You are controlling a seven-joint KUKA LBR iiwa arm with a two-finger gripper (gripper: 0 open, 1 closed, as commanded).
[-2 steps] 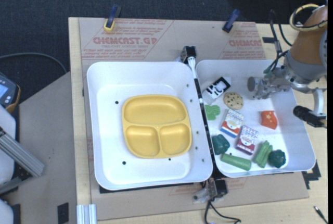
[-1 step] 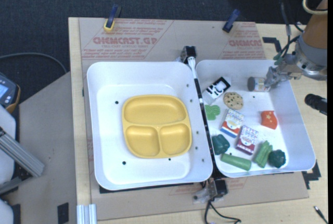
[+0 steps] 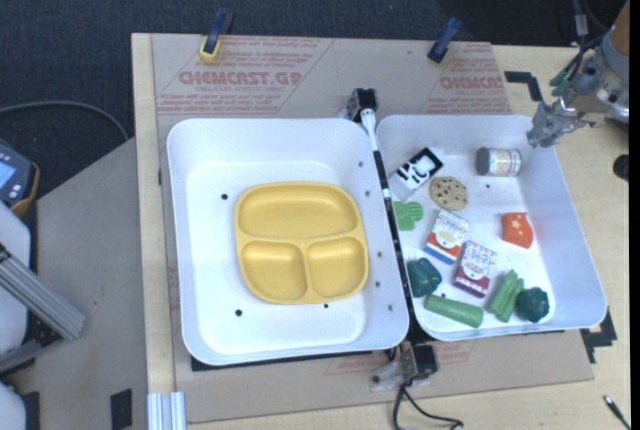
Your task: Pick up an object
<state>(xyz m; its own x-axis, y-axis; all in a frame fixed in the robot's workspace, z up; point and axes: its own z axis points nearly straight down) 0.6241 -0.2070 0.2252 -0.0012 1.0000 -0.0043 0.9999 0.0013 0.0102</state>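
Green toys (image 3: 520, 298) in right bin (image 3: 580, 248), well apart from gripper (image 3: 548, 126), its state unclear.

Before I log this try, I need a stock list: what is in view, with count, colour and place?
bins: 2, white, side by side on the bench
divided tray: 1, yellow, middle of left bin
cookie: 1, tan, right bin, centre
small jar: 1, grey and pale, right bin, far side
black and white card: 1, right bin, by the divider
orange piece: 1, right bin, right side
small cartons: 2, red and white, right bin, middle
green toys: about 5, right bin, mostly near edge
clamps: 2, far bench edge
gripper: 1, grey, over right bin's far right corner
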